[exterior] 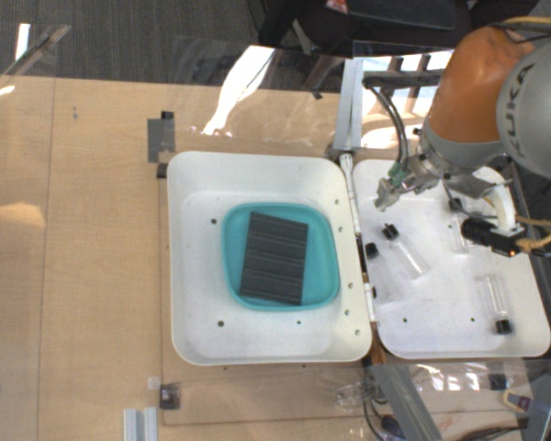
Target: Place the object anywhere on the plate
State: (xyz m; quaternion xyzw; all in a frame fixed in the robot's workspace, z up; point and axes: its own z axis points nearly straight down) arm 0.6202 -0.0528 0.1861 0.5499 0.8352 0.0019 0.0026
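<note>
- One pale wooden surface (73, 246) carries everything, with two shallow white bins side by side on it.
- Of the two, the left bin (188, 274) holds the plate, and the right bin (441, 329) lies under the arm.
- Grey with an orange band, the arm (482, 90) reaches in from the upper right. Its jaws hang over the upper left corner of the right bin, just beside the wall between the bins. Whether they are released or clenched I cannot tell, and nothing can be seen held in them.
- Near the middle of the left bin sits the teal plate (231, 246).
- Flat on the plate, fully within its rim, lies the dark ridged block (274, 257). Its long axis runs almost top to bottom in the view, leaning slightly. It lies left of and below the jaws, across the dividing wall and well apart from them.
- Judged from this, the block is already where the task wants it, so no carry across the wall looks needed.
- Small clear vials (404, 257) with dark caps are scattered in the right bin, apart from the jaws.
</note>
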